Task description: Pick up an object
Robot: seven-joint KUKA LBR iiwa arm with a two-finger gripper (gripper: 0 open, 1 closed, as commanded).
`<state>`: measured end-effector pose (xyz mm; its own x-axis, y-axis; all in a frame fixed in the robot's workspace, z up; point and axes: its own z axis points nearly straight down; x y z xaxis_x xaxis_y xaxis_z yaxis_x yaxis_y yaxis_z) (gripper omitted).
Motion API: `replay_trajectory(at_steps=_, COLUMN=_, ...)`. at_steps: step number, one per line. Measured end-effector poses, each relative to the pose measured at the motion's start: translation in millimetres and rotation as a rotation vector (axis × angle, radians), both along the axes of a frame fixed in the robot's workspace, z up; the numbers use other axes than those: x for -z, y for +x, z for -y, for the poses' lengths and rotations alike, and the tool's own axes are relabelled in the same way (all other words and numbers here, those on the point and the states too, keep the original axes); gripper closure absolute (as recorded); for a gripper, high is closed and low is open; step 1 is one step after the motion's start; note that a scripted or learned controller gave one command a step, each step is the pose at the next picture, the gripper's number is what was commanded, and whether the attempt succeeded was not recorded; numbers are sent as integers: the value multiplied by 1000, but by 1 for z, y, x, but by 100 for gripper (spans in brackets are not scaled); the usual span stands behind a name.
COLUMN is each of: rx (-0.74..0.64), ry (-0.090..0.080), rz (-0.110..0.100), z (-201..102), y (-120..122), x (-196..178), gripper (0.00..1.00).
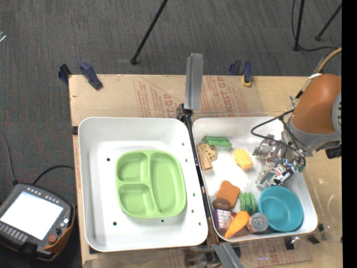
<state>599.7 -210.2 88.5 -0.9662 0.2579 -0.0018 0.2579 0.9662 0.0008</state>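
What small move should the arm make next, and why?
Probably shift toward the yellow toy and descend: the gripper sits over bare floor of the right bin above the teal bowl, with nothing seen between its fingers.

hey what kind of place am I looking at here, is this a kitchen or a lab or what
Most likely a robotics lab, not a kitchen. Two white bins sit on a clamped cardboard-topped bench, tripod legs stand on carpet, and a teach pendant lies alongside.
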Motion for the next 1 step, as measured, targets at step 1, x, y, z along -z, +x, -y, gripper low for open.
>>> replay_trajectory(at_steps=1, rx=-242, ry=3, rz=0, z=-125, y=22, x=0, gripper=0)
